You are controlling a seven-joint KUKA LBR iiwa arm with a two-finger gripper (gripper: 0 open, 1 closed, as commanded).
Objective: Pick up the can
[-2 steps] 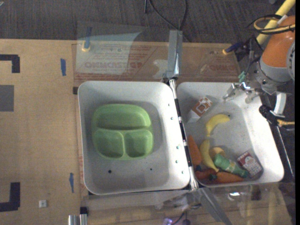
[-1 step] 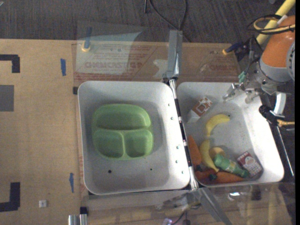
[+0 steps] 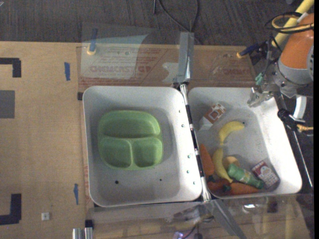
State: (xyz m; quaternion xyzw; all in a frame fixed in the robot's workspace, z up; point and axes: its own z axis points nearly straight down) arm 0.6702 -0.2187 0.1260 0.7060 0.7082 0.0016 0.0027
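We looked down on two white bins side by side, and the arm [image 3: 295,59] came in from the right, its orange band showing above the wrist. The gripper [image 3: 259,96] hung over the far right rim of the right bin [image 3: 284,143], near the top corner; whether it was spread or closed up we could not tell, as it was too small and dark to read. Nothing showed in its grasp. The can [image 3: 265,174], red and white and lying on its side, sat by the near right corner of that bin, well apart from the gripper. Just beside it, to the left, lay a green bottle [image 3: 244,176], with a carrot [image 3: 242,188] in front of that. One banana [image 3: 231,130] curved across the middle of the bin, and a small carton [image 3: 215,112] sat nearer the far left. Over in the left bin [image 3: 94,183] we had a green divided plate [image 3: 130,138], resting flat
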